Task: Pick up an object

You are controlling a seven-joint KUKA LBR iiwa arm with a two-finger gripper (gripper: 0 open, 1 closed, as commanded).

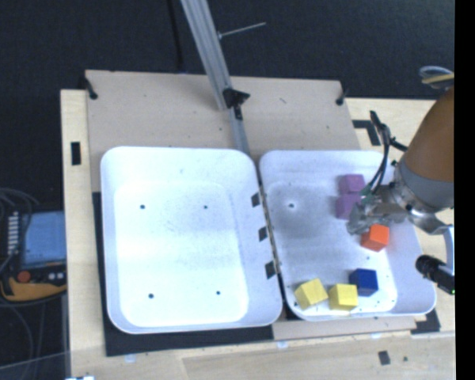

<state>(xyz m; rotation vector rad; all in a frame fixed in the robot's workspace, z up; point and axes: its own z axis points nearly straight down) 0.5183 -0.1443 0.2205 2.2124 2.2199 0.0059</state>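
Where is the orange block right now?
The orange block is in the right bin, near its right side, just below the gripper and above the blue block.

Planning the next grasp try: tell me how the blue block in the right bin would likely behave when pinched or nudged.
The blue block looks like a small cube with flat faces, so it would probably slide rather than roll. It appears rigid, likely holding shape under a pinch. A yellow block sits close beside it, so a nudge might shift both.

Smooth white plastic bins [182,161] on matt wooden bench [285,101].
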